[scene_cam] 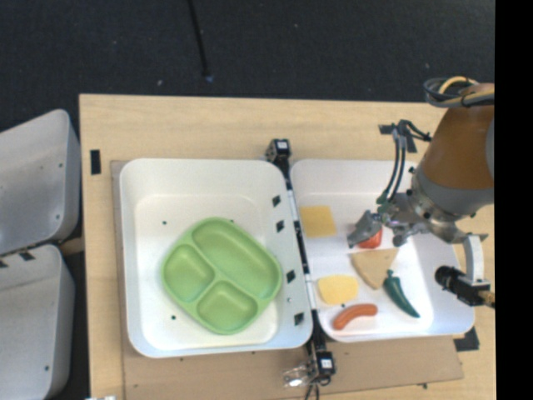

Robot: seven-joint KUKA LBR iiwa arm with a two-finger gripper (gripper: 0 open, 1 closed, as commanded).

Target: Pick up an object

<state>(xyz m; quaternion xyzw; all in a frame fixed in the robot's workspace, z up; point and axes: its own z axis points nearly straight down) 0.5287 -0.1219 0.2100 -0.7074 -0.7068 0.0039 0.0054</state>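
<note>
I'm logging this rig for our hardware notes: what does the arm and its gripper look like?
The arm is bulky and rounded, orange-brown above a grey wrist section. Thin dark cables loop down its side. The gripper is grey metal with dark fittings.

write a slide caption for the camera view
Tool hovers over a red item in the right bin.

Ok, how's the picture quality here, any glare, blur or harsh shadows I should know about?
In the camera view: light is even, shadows soft; the white bins look bright and a bit washed out, hiding surface detail; the image is soft overall, so the gripper and the red item beneath it blur together; the green tray reads clearly.
</note>
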